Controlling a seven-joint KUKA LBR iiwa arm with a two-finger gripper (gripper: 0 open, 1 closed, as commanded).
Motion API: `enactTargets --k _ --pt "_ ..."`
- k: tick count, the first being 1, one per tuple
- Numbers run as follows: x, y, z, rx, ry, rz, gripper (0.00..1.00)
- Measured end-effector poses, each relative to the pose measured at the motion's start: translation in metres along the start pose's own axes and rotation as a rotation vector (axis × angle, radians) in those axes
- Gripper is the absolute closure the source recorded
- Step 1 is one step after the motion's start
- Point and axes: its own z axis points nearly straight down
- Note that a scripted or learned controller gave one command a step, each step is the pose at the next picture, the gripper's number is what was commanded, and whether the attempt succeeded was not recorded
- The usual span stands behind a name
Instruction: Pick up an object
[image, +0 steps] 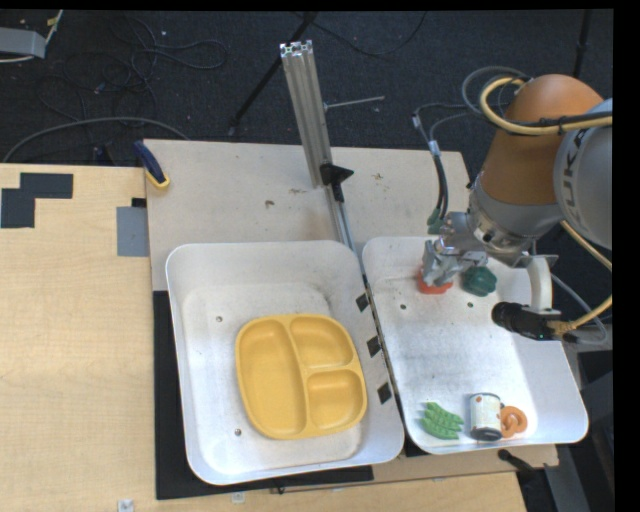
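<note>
Two white bins (200, 300); one yellow divided tray (300, 375); five small objects (442, 420) in right bin.

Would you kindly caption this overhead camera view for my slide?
KUKA gripper lowered over an orange object in the right bin; yellow tray left.

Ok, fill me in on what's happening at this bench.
The arm reaches in over the right bin, its end effector low at the far end, right above a small orange-red object, with a dark green object just beside it. A grasp isn't visible. Near the bin's front edge lie a green item, a small can and an orange piece. The left bin holds a yellow divided tray.
</note>
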Motion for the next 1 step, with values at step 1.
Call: enactTargets --k 1 --pt "0.0515 -0.0001 0.0126 0.000 0.000 0.000 1.00"
